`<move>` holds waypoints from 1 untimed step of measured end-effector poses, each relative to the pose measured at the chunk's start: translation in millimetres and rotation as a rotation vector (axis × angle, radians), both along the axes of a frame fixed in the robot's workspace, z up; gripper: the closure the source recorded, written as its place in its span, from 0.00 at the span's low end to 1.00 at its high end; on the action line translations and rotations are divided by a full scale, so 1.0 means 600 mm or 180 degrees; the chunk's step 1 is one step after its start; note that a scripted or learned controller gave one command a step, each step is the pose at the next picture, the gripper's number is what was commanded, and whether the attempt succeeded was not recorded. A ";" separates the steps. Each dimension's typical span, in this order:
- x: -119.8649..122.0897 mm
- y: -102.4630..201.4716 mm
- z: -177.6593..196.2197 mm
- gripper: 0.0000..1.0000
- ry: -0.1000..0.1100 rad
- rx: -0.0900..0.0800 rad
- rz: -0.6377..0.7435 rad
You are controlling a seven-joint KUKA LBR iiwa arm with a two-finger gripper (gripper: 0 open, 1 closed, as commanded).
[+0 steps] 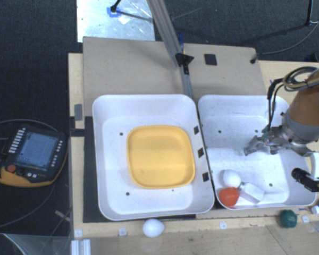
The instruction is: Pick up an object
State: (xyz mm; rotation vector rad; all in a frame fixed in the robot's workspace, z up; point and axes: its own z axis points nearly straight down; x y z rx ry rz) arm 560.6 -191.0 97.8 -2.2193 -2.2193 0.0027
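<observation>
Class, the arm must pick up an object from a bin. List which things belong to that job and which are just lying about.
Job: gripper; white ball, red ball, white block in right bin.

Lying about: yellow plate; white egg; green ball; control pendant.

The grey KUKA arm with its orange band point(307, 106) enters from the right edge, wrist angled leftward and down. Black cables point(287, 81) loop above the band. The grey two-finger metal gripper point(253, 147) extends to the left, pointing down-left.
</observation>
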 end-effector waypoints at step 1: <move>0.003 -0.001 0.022 1.00 -0.0018 -0.0005 -0.0001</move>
